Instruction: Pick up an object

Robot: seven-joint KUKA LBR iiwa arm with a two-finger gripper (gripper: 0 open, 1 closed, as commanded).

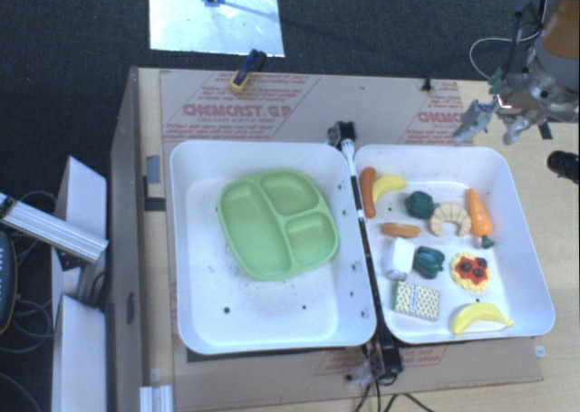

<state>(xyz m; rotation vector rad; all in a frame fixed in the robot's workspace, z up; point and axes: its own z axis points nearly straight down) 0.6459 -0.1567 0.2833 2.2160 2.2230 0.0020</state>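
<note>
Two white bins sit side by side mid-frame. The left bin (195, 311) bears a green divided plate (277, 223), set a little askew. The right bin (526, 247) holds the small toy foods, so any pick has to come from there.

Contents, right bin: a sausage (367, 192) along the left wall with a yellow banana (389, 186) just beside it; a dark green broccoli piece (420, 204); a pale croissant (449, 218); an upright-lying carrot (478, 213) toward the right wall; a small orange piece (401, 230); a white block (398, 257) touching a green pepper (429, 262); a pizza slice (469, 272); a patterned cracker box (417, 300); a second banana (480, 315) at the lower right corner. Items lie loosely scattered, mostly apart, which should leave room for fingers.

The gripper (497, 120) hangs at upper right, above the right bin's far rim and outside it, holding nothing. Its two fingers look spread apart, likely ready for a descent.

Hard to make out: the arm is cut off at the frame's top right; the fingertips are small and blurred. Which object is targeted can't be told.
</note>
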